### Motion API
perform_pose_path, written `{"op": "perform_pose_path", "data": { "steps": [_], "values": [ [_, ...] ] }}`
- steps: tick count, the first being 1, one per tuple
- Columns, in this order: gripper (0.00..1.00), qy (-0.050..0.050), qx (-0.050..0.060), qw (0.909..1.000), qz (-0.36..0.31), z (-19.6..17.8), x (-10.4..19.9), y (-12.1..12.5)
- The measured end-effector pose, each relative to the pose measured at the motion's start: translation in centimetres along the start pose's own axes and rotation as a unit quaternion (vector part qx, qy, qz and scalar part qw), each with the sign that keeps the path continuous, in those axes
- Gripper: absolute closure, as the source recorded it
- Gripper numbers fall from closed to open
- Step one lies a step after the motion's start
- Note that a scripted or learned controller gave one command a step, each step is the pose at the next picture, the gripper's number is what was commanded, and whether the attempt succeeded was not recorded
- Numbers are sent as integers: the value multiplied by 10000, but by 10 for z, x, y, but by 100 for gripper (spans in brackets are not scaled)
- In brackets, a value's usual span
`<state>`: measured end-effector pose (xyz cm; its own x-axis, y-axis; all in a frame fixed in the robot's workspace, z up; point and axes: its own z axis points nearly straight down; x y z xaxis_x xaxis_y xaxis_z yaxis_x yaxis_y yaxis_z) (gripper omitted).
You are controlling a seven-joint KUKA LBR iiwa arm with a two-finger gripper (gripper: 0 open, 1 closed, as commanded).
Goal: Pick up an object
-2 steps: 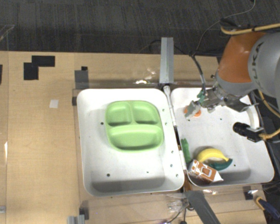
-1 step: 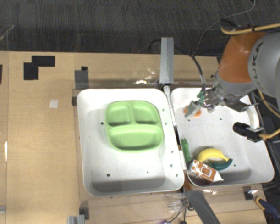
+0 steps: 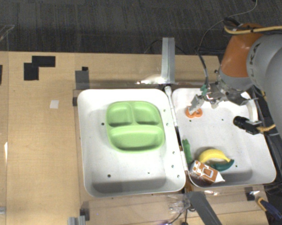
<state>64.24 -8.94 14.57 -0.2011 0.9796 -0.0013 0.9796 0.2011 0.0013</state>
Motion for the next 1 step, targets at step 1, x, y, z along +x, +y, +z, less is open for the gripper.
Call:
{"op": "perform_pose_path", "data": {
  "steps": [1],
  "values": [
    [0,-15,-51,9995,-315,57,-17,8]
  ]
}}
